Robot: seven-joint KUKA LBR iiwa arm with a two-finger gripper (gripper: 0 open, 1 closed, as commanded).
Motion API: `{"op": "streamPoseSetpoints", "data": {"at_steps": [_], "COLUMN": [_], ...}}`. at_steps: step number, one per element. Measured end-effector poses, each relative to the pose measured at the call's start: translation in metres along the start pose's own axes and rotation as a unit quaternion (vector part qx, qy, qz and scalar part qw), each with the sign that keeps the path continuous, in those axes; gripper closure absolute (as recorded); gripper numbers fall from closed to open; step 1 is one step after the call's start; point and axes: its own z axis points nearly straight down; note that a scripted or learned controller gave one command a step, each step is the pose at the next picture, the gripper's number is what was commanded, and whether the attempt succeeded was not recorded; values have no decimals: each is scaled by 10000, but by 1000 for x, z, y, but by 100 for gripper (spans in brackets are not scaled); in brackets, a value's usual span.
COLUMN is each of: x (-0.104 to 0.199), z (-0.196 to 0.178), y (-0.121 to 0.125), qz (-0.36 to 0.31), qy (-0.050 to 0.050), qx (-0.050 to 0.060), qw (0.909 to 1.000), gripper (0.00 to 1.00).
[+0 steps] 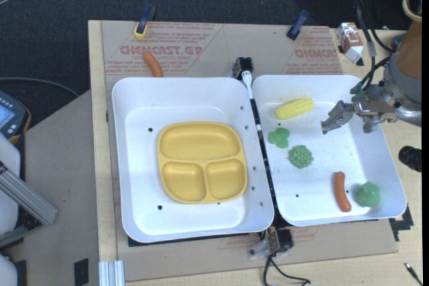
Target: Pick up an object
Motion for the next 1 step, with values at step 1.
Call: {"op": "streamPoseSetpoints", "data": {"at_steps": [1], "x": [0], "z": [-5], "y": [2], "qz": [-12], "qy": [-8], "qx": [-52], "qw": [10000], "gripper": [0]}}
